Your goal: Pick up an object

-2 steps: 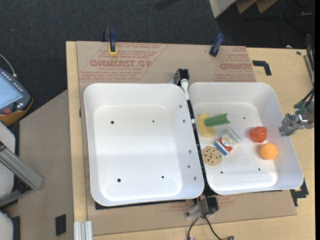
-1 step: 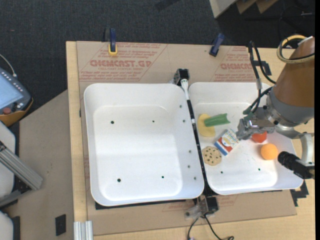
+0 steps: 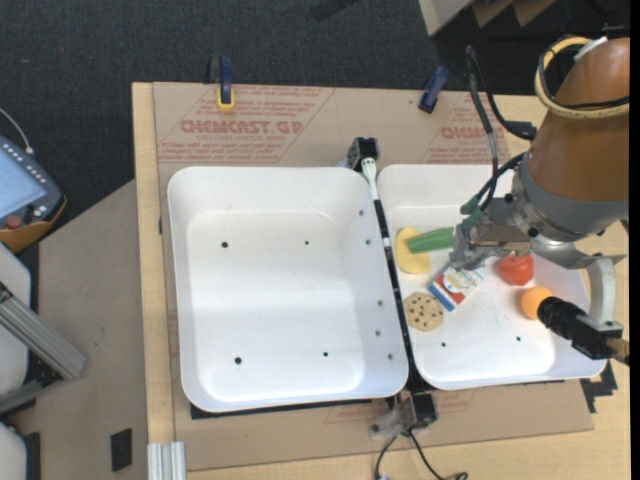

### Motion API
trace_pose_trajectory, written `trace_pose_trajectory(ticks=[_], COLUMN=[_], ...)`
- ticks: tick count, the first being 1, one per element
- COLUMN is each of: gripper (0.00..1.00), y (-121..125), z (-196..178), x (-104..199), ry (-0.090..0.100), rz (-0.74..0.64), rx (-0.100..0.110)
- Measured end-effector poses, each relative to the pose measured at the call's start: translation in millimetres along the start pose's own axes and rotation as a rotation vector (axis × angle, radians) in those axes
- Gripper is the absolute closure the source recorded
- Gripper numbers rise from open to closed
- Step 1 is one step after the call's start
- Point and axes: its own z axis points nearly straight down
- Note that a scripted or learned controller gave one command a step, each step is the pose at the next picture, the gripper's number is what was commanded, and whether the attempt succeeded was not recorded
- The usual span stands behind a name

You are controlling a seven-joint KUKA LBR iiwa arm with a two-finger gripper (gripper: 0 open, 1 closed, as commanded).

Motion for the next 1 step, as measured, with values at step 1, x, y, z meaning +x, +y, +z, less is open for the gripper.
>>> trace_pose_trajectory(ticks=[1], gripper=[1.0], y=[1.4], z=[-58.7], x=[66.4], ry=[0.0], rz=[0.0], rx=[-0.001])
